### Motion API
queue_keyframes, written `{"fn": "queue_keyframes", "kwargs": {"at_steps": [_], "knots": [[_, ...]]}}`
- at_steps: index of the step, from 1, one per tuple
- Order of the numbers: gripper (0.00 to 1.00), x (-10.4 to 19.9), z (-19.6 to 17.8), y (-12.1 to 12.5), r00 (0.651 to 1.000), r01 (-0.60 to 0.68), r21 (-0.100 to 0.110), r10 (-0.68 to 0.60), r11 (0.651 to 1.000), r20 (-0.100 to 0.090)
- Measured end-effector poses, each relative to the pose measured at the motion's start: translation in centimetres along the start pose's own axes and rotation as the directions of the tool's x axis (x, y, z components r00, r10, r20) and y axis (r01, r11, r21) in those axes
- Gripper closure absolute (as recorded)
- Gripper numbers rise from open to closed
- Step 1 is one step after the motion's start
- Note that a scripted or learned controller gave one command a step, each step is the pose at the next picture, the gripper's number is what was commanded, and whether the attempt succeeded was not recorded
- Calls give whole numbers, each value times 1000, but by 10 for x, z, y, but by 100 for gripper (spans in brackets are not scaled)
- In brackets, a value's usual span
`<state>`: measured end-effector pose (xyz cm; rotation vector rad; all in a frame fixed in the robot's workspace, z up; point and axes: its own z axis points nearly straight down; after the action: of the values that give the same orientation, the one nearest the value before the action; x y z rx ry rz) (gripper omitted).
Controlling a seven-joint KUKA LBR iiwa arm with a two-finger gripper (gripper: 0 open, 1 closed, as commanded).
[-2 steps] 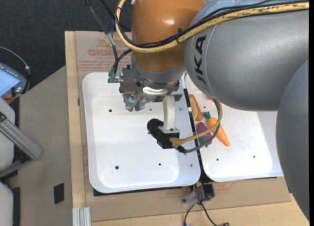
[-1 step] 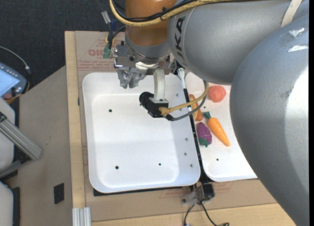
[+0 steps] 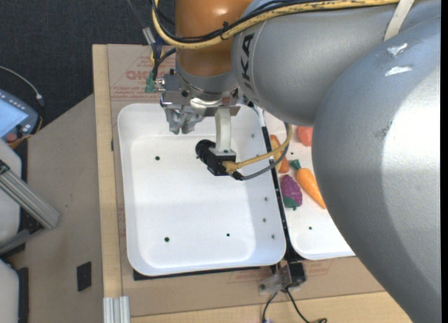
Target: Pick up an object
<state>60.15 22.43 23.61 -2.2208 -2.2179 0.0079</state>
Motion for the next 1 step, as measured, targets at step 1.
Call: {"fn": "queue_keyframes", "kwargs": {"at_steps": [1], "knots": [[100, 1, -12, 1, 1000, 1, -5, -1, 1000, -2]]}}
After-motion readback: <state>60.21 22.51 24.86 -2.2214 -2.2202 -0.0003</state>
